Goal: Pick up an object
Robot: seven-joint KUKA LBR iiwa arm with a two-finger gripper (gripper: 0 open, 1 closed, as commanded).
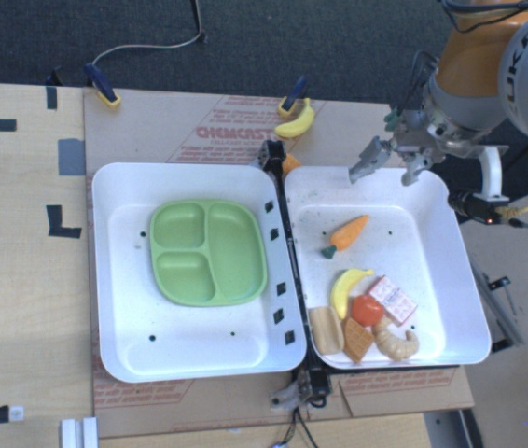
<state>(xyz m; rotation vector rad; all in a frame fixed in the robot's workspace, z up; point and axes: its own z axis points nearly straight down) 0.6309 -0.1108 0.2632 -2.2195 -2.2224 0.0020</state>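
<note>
Claw: the claw hangs over the far rim of the right bin, its two fingers spread apart with nothing between them.
Landmark: the toy carrot lies alone in the right bin, tip pointing toward the bin's far right corner; it seems the easiest thing to pick.
Claw to carrot: the claw sits beyond the carrot, toward the bin's far wall, and clearly apart from it.
Cluster: nearer the viewer than the carrot, a yellow banana, a red tomato, a pink-and-white packet, a bread piece, a waffle-like square and a shrimp crowd together, touching.
Left of carrot: the other bin holds a green divided plate.
Risk, carrot: it is slim and angled; fingers closing across the taper may squeeze it out sideways.
Risk, rim: a straight descent from here would likely hit the bin wall.
Risk, cluster: reaching there may pinch two items or push them apart.
</note>
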